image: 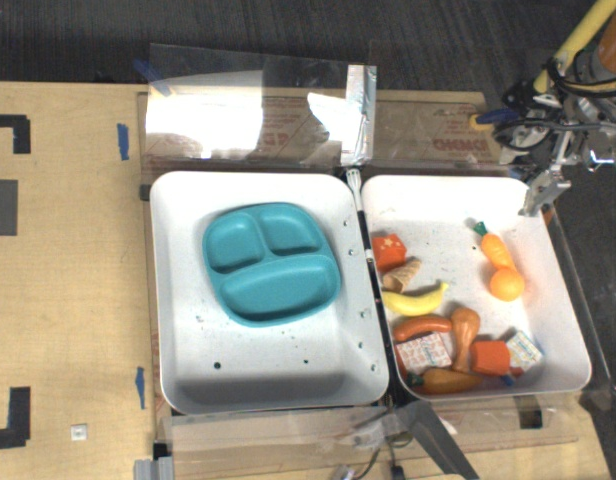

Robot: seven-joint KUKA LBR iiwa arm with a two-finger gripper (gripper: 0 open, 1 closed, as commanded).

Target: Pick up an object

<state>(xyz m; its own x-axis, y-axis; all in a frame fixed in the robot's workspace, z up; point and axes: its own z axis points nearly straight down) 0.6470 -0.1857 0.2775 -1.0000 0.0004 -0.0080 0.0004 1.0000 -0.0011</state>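
In the camera view the gripper [544, 190] hangs at the far right corner of the right bin [428, 196]; whether its jaws are wide or narrow I cannot tell. The nearest candidate, a toy carrot [496, 248], lies just beside that corner, toward the near side. Its long axis runs diagonally, green top pointing up toward the corner, with an orange ball [507, 284] touching its lower end.

The arm [588, 28] enters at the upper right, its cabled wrist [563, 103] angled down and leftward. The jaws hang just below the wrist at the gripper [540, 196], too small to read.
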